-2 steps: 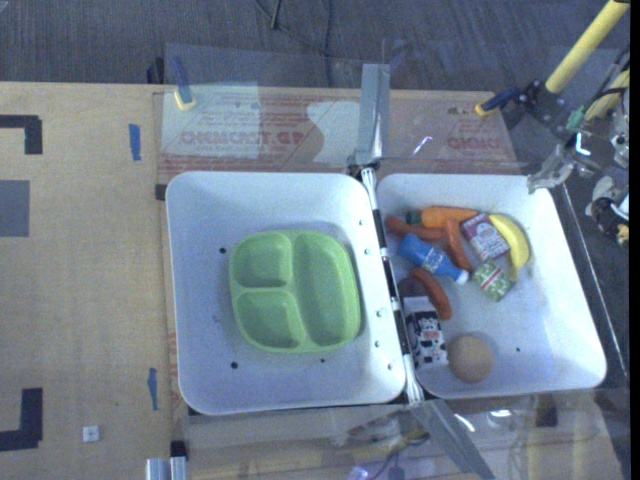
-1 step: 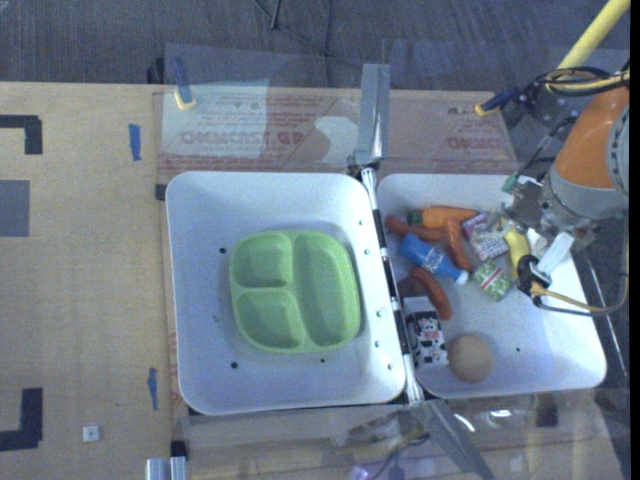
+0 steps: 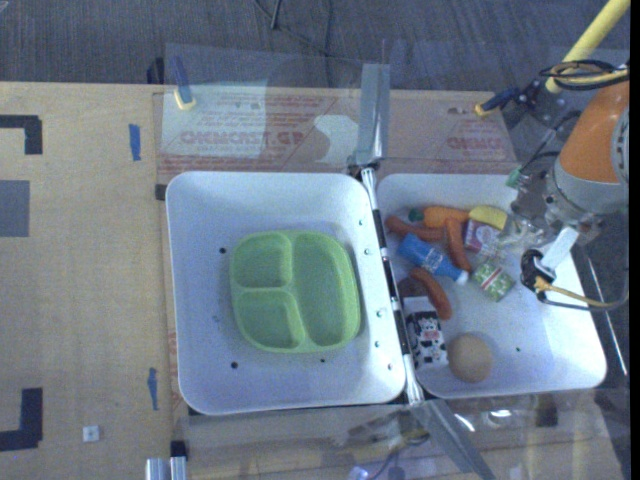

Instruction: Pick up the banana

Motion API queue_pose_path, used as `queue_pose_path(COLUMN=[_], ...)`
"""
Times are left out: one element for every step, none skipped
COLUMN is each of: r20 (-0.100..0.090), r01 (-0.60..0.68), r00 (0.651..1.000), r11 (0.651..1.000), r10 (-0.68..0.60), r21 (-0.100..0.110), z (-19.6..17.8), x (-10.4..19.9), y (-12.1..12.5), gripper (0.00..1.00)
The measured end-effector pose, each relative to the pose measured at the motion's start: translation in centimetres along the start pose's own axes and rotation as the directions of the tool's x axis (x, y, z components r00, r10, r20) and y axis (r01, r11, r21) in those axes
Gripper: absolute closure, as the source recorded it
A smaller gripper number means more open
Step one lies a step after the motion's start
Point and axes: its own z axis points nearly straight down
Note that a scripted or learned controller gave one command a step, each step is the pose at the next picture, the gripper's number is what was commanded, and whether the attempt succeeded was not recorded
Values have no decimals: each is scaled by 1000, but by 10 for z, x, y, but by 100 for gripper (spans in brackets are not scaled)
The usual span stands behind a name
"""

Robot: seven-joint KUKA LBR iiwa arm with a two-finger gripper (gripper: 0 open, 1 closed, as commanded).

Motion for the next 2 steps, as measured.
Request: queue_pose_path(r20=[3,5], r01=[380,337], r00=[925,941], r11=[925,941], r10=[-380,-337], r21=[5,6], z=[9,-96], x=[3,39], y=[-23,43], gripper=[100,100])
